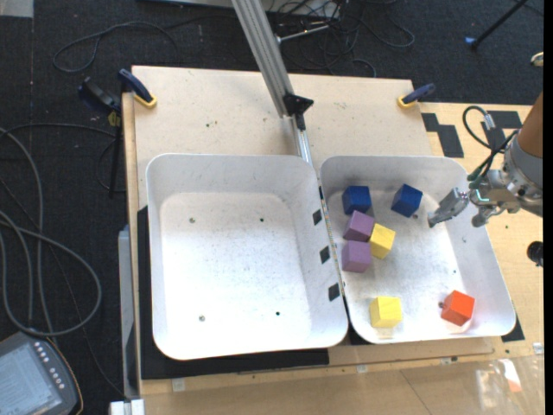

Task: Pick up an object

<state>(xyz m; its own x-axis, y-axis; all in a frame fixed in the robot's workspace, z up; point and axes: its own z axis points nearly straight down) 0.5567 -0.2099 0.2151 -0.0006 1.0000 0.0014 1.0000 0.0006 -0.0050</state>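
Note:
The right bin (484,258) holds several small blocks. Two blue blocks (356,199) (406,201) lie near its far side. Two purple blocks (359,226) (356,255) and a yellow block (382,240) cluster left of centre. Another yellow block (385,310) and an orange block (457,307) rest near the front edge. My gripper (464,208) hangs over the bin's right rim, open, with nothing between its fingers. It is to the right of the nearer blue block and apart from it.
The left bin (173,258) sits beside the right one, sharing a middle wall. A metal camera pole (263,46) slants down to the bench's back centre. Clamps (136,87) (416,95) grip the board's far corners. Cables lie on the dark floor around it.

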